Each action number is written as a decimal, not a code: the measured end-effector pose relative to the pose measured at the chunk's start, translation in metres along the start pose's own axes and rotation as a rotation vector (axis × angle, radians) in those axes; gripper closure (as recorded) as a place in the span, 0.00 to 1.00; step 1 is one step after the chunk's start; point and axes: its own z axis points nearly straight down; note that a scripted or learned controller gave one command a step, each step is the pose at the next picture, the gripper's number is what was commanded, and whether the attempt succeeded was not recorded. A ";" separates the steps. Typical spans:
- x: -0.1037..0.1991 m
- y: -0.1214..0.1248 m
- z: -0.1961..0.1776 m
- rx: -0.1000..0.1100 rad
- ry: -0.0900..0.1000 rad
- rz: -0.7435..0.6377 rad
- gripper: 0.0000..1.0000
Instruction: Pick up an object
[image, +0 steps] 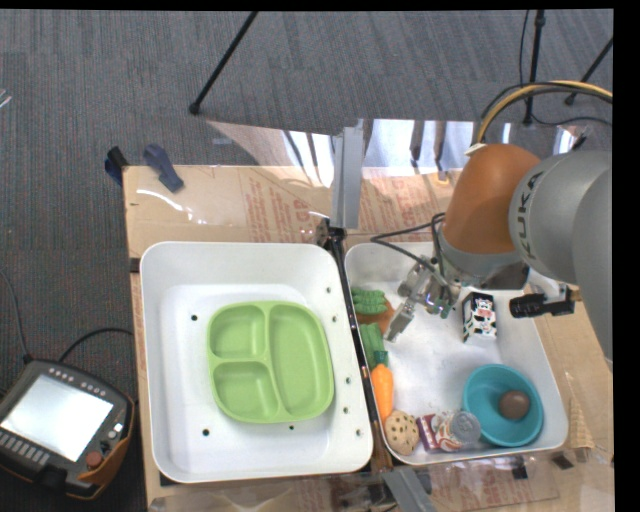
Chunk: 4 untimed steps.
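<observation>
The gripper (418, 303) hung low over the right bin (440, 385), in its upper left part, and its metal fingers (401, 322) stood spread with nothing between them. One fingertip pointed down toward the green toy pieces (368, 303) along the bin's left wall; whether it touched them was hard to tell. The wrist above was largely hidden by the orange band (488, 195) and the grey arm (568, 215), which was cut off at the right edge. Just right of the gripper stood a small milk carton (480, 318) with cow markings. Below the green pieces lay a carrot (382, 390), then a cookie (402, 431). Next to the cookie lay a crumpled wrapper (440, 432), its print too small to read, touching a teal bowl (490, 412) with a brown ball (514, 404) inside. The left bin (170, 275) held a green divided plate (270, 361).
</observation>
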 end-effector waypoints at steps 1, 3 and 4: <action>-0.001 -0.120 0.000 0.001 0.002 0.038 0.00; -0.014 -0.082 0.000 -0.001 -0.002 0.190 0.00; -0.023 -0.029 0.000 -0.001 -0.001 0.367 0.00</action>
